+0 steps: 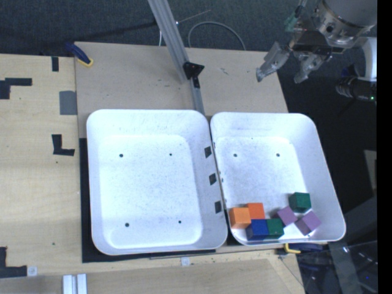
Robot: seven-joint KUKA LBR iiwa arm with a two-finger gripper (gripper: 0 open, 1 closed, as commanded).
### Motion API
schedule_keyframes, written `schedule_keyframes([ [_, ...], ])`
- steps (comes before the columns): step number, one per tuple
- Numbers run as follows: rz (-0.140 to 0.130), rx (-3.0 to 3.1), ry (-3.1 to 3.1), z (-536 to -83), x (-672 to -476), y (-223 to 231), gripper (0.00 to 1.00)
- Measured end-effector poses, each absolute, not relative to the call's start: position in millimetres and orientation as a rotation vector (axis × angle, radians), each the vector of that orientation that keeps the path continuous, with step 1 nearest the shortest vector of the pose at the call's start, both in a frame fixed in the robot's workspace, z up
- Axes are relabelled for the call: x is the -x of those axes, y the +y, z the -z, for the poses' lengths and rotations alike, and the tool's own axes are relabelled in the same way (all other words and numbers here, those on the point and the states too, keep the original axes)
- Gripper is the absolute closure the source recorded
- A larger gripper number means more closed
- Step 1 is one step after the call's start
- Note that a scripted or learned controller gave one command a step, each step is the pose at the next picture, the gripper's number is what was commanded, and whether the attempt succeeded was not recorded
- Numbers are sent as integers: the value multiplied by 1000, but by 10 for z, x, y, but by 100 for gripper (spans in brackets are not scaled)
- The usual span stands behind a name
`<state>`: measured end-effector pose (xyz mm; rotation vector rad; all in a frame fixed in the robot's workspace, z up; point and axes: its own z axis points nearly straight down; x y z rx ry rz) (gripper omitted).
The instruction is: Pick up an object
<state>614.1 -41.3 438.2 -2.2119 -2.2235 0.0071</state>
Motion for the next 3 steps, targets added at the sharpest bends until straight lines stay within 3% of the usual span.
schedule_keyframes([
  [1,-5,2208,-2228,-3944,-6398,558,0],
  [2,-11,2218,-2217,-3535,-5832,468,0],
  [3,-14,2228,-2208,-2994,-5174,-423,0],
])
